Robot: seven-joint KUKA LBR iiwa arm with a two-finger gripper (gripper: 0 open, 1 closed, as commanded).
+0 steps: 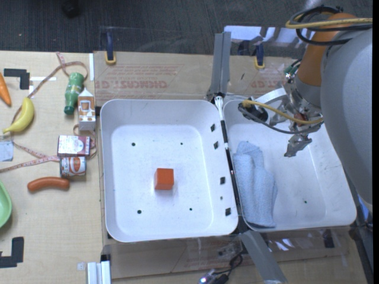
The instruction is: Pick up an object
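An orange-red cube (pixel 164 178) sits near the middle of the left white bin (pixel 118 158). A light blue folded cloth (pixel 256 182) lies along the left side of the right white bin (pixel 331 200). My gripper (pixel 298 145) hangs over the right bin's upper middle, to the right of and a little beyond the cloth's top end. It is open, with nothing between its fingers. The cube is far to its left, across the divider between the bins.
Left of the bins, the bench holds a banana (pixel 20 117), a green bottle (pixel 73 90), a small carton (pixel 86 111), a can (pixel 73 165), a sausage (pixel 48 184) and a measuring tape. A yellow cable (pixel 266 112) loops from the wrist over the right bin.
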